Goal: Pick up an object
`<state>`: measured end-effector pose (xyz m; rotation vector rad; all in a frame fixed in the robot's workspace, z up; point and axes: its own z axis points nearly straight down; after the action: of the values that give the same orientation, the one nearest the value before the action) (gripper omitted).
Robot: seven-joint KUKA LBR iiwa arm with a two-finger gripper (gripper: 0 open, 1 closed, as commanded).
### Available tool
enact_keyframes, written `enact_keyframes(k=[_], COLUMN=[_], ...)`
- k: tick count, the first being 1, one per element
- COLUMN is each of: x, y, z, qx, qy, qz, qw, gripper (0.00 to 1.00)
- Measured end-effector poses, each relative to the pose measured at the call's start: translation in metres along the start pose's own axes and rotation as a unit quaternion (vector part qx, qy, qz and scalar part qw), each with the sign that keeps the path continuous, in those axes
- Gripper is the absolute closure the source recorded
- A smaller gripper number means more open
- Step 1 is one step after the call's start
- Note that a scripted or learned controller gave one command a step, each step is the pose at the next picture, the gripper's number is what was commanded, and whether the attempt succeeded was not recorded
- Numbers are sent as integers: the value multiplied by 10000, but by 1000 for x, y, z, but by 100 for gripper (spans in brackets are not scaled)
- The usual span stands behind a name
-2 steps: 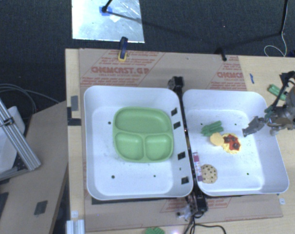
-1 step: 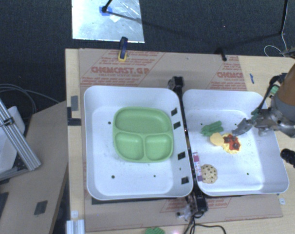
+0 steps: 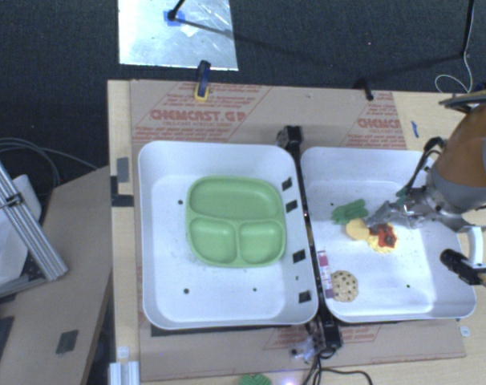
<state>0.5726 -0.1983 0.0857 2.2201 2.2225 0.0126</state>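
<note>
In the right bin (image 3: 411,295) lie a green leafy toy (image 3: 349,211), a yellow piece (image 3: 356,230), a red and yellow piece (image 3: 382,238) and a chocolate-chip cookie (image 3: 343,285). My gripper (image 3: 383,215) reaches in from the right, low over the bin, its tip just above the red and yellow piece and right of the green toy. The arm's grey wrist and orange band (image 3: 467,155) sit at the bin's right side. Nothing is visibly between the fingers.
The left bin (image 3: 163,295) holds a green divided plate (image 3: 235,220). A black divider with clips (image 3: 301,215) runs between the bins. Cardboard (image 3: 227,111) lies under both bins, with a blue and yellow clamp (image 3: 202,81) at the back.
</note>
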Motion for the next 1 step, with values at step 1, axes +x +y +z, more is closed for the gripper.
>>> enact_keyframes(k=[1], x=[74], y=[32], z=[1], qx=[7], qy=[-21], qz=[-52], qw=[10000], gripper=[0])
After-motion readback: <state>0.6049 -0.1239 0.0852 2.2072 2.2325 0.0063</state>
